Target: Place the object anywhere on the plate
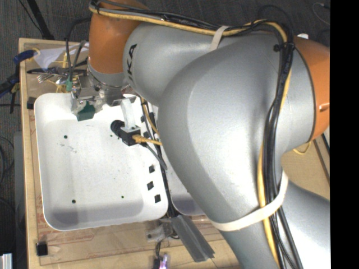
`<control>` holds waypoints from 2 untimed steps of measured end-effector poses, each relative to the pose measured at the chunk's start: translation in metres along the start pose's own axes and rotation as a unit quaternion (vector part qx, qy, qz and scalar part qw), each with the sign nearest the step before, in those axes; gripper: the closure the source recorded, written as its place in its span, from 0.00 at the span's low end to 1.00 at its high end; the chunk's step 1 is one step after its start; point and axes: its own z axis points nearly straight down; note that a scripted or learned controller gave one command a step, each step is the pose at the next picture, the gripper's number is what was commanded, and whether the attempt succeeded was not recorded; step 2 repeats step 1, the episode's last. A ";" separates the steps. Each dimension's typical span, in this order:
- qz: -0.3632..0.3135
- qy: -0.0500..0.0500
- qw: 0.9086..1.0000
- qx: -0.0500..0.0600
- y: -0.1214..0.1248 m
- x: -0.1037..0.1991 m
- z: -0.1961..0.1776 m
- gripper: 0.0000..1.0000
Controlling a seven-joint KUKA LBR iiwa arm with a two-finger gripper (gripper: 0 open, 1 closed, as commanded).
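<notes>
Arm [224, 122] bulks across right and centre of frame, hiding right bin [182, 206] except sliver at bottom centre. Left bin [84, 167] in lower left: floor bare, wide open room, rim visible on left and bottom. Gripper [85, 106] at upper left corner of bin; small dark green object [86, 112] at its tip, shape unclear. Grip and opening cannot tell. Plate hidden or indistinct.
</notes>
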 end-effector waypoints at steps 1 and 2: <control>0.011 0.000 1.000 -0.001 -0.006 -0.042 -0.015 1.00; 0.011 0.000 1.000 -0.001 -0.006 -0.042 -0.015 1.00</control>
